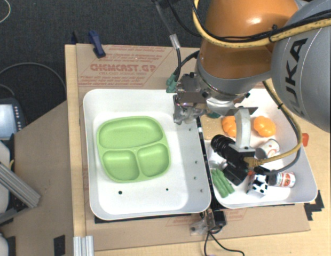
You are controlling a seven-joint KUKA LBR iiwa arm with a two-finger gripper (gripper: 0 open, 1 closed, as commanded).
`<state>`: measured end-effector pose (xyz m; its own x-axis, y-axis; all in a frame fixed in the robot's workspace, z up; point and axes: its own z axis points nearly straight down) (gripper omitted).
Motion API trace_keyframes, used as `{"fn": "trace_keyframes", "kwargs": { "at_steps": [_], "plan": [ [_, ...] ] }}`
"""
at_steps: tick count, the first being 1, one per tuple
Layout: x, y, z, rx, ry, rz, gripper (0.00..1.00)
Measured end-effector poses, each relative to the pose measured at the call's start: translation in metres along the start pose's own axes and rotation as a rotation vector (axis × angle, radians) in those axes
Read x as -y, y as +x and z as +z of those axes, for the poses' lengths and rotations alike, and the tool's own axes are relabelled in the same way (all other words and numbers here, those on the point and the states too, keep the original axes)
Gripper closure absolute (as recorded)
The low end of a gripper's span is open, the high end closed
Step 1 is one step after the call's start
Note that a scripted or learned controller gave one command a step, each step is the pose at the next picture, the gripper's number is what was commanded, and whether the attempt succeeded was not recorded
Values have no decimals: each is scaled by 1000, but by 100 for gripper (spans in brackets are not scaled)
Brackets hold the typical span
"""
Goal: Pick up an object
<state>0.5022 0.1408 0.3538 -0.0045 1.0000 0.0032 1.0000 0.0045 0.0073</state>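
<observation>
The jaws were seen over the right edge of the left bin [181, 164], just beside the rim shared with the right bin [301, 172]. Whether they were open or shut, or whether anything was held, could not be told. A green 3-compartment plate [133, 148] was laid in the left bin, near the jaws but apart from them. In the right bin, 2 round orange pieces [263, 126], green sticks [221, 184], a black-and-white die [256, 185] and a red-and-white can [284, 180] were gathered. Both bins were carried on the worktop [75, 143].
</observation>
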Motion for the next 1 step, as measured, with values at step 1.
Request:
{"fn": "trace_keyframes", "kwargs": {
  "at_steps": [1],
  "plan": [
    [-66, -32, 119, 7, 15, 9, 100]
  ]
}}
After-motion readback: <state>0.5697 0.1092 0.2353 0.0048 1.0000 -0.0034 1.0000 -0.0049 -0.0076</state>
